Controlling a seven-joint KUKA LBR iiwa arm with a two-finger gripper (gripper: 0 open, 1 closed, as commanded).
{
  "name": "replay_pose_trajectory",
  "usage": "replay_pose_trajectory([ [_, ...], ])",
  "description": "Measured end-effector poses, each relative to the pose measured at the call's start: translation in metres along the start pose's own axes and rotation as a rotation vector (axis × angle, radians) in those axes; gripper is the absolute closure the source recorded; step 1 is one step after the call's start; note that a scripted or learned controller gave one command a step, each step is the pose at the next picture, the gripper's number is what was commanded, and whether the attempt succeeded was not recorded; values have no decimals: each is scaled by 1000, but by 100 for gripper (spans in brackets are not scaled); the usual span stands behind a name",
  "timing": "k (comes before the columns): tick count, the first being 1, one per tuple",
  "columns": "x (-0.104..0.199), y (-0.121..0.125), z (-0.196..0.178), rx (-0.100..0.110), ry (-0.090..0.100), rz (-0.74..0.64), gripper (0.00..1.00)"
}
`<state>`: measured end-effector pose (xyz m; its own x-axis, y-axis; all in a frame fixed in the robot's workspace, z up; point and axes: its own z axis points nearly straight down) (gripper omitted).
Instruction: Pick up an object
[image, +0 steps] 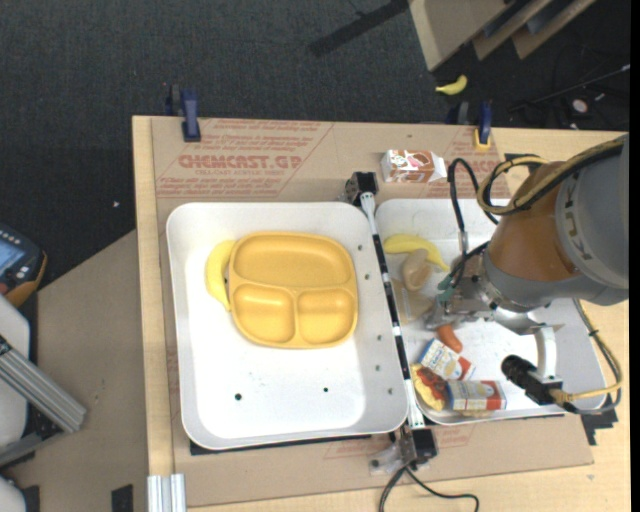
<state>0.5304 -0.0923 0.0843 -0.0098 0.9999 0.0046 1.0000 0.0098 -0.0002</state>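
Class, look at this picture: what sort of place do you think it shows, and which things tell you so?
Probably a robotics lab test bench. A grey and orange robot arm reaches into the right white bin of small toy-like items, a yellow divided tray lies in the left bin, and blue clamps hold the board down.

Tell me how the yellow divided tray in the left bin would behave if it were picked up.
The yellow divided tray looks like moulded plastic, so probably stiff and light for its size. Its smooth, wide surface may slip from the gripper. Lying flat, it seems unlikely to roll.
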Motion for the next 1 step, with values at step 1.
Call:
replay_pose_trajectory([
  [1,59,64,-108,-17,-4,0,100],
])
